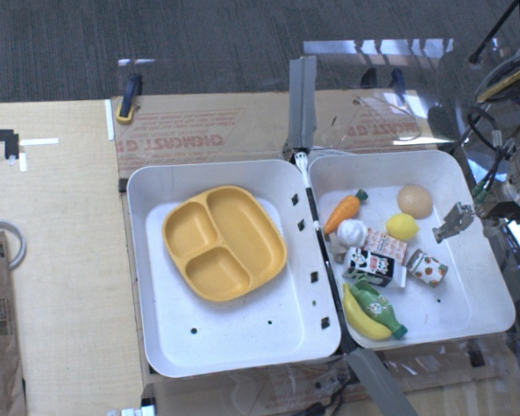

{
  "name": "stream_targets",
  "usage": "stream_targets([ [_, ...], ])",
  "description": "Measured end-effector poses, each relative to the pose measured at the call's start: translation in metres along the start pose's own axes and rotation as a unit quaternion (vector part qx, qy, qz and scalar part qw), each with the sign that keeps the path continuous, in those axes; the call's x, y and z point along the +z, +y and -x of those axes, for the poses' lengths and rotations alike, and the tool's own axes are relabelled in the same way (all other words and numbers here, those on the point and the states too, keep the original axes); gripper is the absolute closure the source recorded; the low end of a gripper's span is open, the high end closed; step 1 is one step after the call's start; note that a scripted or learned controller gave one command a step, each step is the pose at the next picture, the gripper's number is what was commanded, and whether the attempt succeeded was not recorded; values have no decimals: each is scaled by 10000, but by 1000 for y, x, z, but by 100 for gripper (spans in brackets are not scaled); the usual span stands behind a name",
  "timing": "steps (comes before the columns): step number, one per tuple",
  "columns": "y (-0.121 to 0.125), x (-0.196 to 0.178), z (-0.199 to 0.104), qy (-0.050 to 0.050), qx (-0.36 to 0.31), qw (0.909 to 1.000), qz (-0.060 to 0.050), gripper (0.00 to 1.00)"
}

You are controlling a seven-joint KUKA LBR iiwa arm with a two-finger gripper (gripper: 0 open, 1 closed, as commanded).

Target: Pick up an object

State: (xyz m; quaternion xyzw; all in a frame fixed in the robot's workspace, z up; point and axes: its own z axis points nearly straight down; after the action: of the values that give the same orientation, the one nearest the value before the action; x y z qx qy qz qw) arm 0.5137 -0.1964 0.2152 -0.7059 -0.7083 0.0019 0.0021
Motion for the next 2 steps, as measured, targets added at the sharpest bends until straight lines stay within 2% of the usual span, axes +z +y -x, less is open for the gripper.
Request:
stream_targets([
  [1, -6, 126, -6, 4, 1284, 9917, 4, 0],
  [2, -21, 126, 8, 28, 424, 9991, 0, 0],
])
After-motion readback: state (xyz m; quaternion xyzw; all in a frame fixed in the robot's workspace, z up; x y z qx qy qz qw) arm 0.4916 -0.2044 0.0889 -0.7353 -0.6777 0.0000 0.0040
